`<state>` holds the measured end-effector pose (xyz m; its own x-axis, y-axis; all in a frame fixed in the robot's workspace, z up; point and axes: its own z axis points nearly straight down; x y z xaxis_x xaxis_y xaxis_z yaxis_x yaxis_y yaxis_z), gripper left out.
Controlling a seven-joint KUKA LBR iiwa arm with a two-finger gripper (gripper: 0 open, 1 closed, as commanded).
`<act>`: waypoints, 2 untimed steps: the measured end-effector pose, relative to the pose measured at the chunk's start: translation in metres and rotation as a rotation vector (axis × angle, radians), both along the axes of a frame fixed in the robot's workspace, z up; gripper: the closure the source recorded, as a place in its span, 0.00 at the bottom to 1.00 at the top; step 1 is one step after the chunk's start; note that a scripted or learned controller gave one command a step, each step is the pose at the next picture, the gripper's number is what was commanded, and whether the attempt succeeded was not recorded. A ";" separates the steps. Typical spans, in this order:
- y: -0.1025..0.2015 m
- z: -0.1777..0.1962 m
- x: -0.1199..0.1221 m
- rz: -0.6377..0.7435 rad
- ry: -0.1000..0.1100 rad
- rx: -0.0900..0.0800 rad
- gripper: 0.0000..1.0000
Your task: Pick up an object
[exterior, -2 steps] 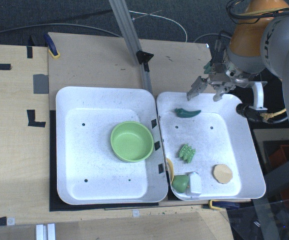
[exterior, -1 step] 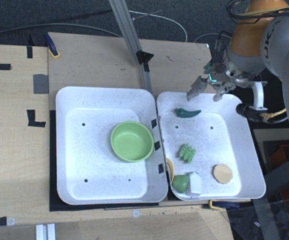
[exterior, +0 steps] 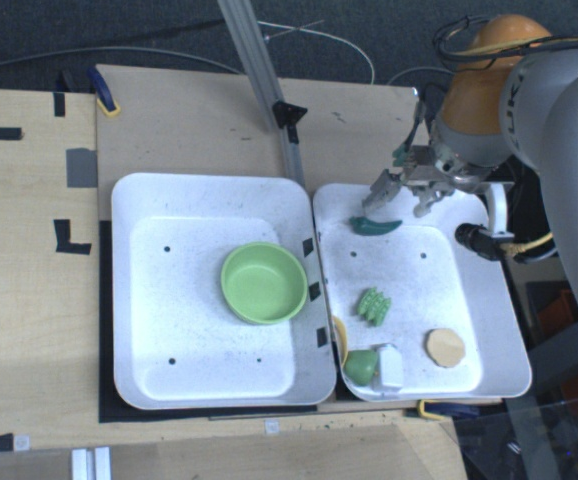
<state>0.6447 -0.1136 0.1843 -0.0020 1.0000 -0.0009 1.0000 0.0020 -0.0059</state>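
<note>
My fingers (exterior: 401, 194) hang spread at the upper rim of the right bin (exterior: 497, 338), just above a teal curved piece (exterior: 375, 226). Open floor lies below it; a green ridged piece (exterior: 373, 305), tan disc (exterior: 446, 347) and green-white lump (exterior: 370, 365) sit lower. The left bin (exterior: 159, 228) holds a green bowl (exterior: 263, 283).

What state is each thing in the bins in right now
Green bowl: upright, in the left bin.
Teal piece: lying flat at the right bin's far edge, under the gripper.
Green ridged toy: lying loose.
Tan disc: lying flat.
</note>
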 end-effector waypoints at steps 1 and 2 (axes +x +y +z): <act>-0.005 -0.061 0.005 -0.001 0.002 0.000 0.00; -0.004 -0.098 0.004 0.000 -0.003 -0.001 0.00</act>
